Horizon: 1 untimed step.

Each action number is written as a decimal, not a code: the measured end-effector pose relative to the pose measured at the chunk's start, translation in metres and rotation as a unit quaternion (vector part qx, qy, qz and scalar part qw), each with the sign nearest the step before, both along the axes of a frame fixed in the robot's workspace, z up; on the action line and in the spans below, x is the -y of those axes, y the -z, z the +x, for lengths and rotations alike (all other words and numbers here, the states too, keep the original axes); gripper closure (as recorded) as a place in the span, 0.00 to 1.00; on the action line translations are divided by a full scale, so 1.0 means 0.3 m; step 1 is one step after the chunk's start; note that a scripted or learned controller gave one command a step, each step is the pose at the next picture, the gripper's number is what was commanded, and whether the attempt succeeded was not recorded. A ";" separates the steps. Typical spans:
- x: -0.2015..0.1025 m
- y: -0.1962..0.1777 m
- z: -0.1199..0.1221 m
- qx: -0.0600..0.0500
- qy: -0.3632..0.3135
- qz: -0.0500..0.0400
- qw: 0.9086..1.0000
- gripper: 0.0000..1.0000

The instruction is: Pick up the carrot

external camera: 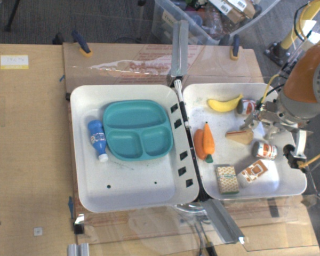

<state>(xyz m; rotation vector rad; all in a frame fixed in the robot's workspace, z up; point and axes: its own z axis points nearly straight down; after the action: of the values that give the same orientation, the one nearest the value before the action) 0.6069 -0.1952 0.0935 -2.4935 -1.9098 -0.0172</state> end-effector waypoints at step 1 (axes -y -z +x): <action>0.011 -0.039 0.002 0.002 0.001 -0.003 1.000 1.00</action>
<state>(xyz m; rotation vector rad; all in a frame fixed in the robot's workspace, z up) 0.6074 -0.1984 0.1052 -2.5013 -1.9112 -0.0157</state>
